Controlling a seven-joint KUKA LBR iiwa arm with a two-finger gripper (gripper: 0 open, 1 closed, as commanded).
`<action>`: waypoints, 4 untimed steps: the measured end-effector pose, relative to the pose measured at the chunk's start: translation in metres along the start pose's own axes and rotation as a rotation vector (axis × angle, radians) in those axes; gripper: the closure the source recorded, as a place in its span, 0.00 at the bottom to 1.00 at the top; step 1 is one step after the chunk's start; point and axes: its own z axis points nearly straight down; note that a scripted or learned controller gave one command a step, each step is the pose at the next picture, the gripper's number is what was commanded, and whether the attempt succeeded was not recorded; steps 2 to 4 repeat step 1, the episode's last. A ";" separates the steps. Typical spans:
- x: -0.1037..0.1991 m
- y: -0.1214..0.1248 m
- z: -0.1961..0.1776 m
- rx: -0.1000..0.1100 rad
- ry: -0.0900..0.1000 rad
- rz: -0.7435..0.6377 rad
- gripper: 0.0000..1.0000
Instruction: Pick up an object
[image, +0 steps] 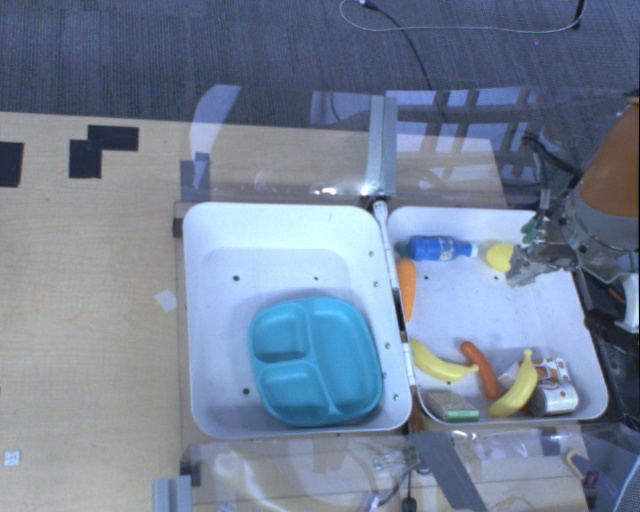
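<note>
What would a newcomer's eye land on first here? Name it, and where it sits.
The big teal divided tray lying in the left bin draws the eye first. Next comes the bright clutter in the right bin: two bananas and a red sausage near the front, an orange carrot along the left wall. The hand hovers at the back right, beside a yellow lemon.

Blue tray (315, 360) in left bin (215, 250); end effector (527, 262) beside yellow lemon (498, 256), blue bottle (438, 247) in right bin (590, 345).

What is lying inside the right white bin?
The right bin holds a blue bottle, lemon, carrot, two bananas, sausage, can and a small box. Anything beneath them is hidden.
</note>
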 end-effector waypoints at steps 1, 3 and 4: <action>0.007 -0.001 -0.108 0.002 -0.002 0.097 1.00; 0.007 -0.001 -0.108 0.002 -0.002 0.097 1.00; 0.007 -0.001 -0.108 0.002 -0.002 0.097 1.00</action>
